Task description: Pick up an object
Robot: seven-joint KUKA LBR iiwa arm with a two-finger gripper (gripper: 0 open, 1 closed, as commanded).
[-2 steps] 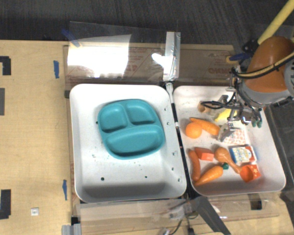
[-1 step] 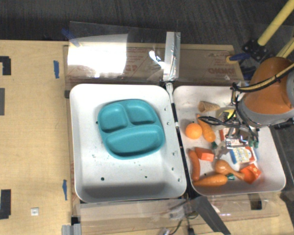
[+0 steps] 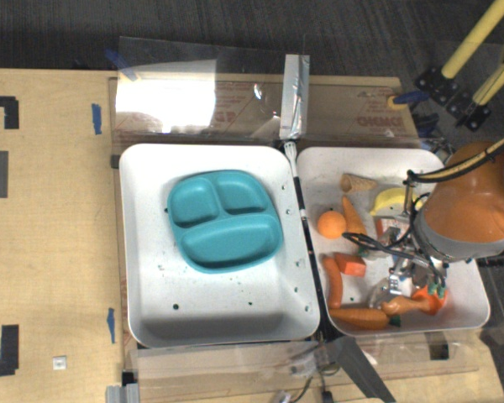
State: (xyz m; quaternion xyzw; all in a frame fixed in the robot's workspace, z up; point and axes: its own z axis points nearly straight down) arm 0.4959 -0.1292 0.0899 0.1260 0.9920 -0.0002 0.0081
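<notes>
Camera view from above, at a slant: on the bench [image 3: 42, 225], two white bins side by side. In the left bin [image 3: 134, 225], a teal divided plate [image 3: 225, 219], lying flat and alone near the middle. In the right bin [image 3: 480, 311], a scatter of toy food: an orange ball [image 3: 331, 223] by the left wall, a slim carrot [image 3: 354, 219] just beside it, a yellow piece [image 3: 391, 200] and a tan piece [image 3: 357, 182] toward the far side, a red chunk [image 3: 350, 265] near the centre, a curved red sausage [image 3: 334, 284] along the left wall, and a long carrot [image 3: 359, 316] flat against the near wall. Reaching in from the right, the grey arm with its orange band [image 3: 470, 210]; below it the tool [image 3: 396, 282], low over the near right part of the bin, right above a green-topped carrot [image 3: 422, 302] that touches the long carrot's end. Released or clenched: cannot tell, with the metal parts blurred against the clutter. Nothing visibly grasped. Likely step: closing in on a pick among the crowded pieces. To do it well: aim across the green-topped carrot's narrow width, not along its length; settle straight down; avoid pinching both carrots at once; keep clear of the bin wall; close firmly, then lift slowly and vertically to check the grip.
</notes>
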